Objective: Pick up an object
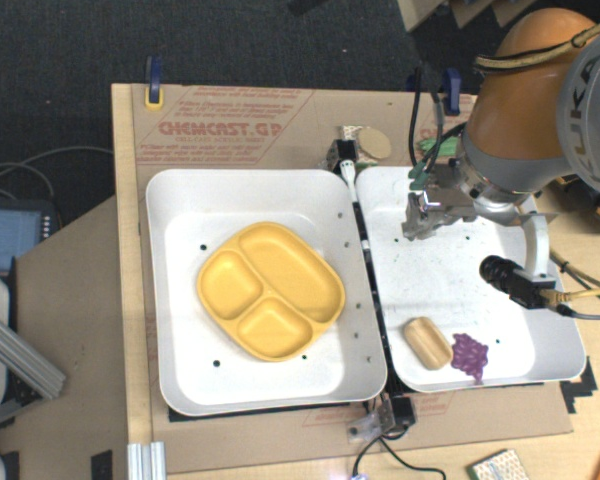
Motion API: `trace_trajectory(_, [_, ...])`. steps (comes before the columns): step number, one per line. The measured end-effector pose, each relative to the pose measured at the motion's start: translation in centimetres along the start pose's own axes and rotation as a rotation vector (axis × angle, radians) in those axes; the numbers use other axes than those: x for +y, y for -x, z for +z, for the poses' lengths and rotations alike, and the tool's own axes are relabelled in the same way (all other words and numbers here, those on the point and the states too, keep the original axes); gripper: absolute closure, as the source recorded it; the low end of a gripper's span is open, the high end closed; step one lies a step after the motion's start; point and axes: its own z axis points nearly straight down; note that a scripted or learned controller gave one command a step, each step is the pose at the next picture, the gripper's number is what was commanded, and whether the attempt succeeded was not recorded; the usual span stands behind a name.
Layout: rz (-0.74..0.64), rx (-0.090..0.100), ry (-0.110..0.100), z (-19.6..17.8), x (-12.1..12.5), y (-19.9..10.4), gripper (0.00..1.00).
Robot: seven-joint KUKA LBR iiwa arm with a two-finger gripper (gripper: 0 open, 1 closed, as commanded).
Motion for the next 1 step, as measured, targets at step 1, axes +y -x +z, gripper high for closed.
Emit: trace_trajectory(1, [0.009, -0.005, 0.007, -0.33, 0.66, 3.57, 1.0])
